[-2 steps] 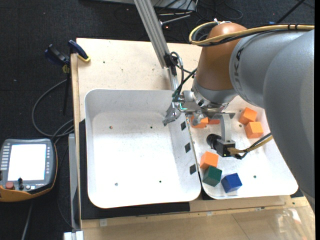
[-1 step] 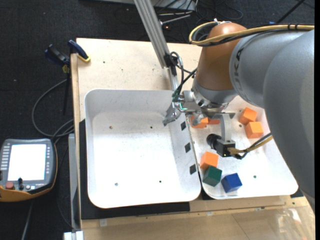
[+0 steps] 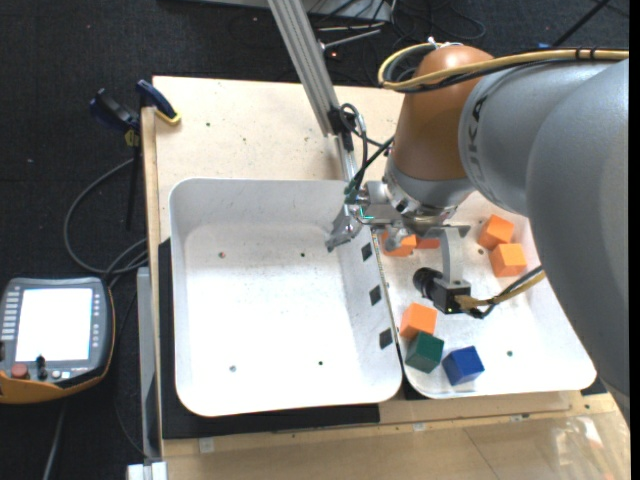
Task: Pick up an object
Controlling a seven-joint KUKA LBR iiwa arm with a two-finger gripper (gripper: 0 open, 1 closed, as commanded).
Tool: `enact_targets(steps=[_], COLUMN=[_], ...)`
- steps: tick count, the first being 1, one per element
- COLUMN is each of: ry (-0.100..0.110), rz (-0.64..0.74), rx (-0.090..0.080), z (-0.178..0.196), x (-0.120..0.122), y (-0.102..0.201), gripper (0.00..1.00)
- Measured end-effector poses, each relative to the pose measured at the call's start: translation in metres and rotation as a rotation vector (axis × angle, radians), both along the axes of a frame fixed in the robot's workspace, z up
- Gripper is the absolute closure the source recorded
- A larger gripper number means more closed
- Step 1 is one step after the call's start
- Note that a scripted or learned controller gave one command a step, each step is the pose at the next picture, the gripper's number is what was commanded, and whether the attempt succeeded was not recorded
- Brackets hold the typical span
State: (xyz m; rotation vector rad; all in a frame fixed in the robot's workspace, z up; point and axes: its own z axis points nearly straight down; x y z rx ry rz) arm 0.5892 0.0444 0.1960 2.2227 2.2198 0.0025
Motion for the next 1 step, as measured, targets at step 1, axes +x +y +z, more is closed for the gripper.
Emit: enact_targets(steps=[1], ry=[0.000], rz=[0.000], rx=[0.000], z=[0.0000], x=[0.0000], y=[0.0000], gripper=[0.00])
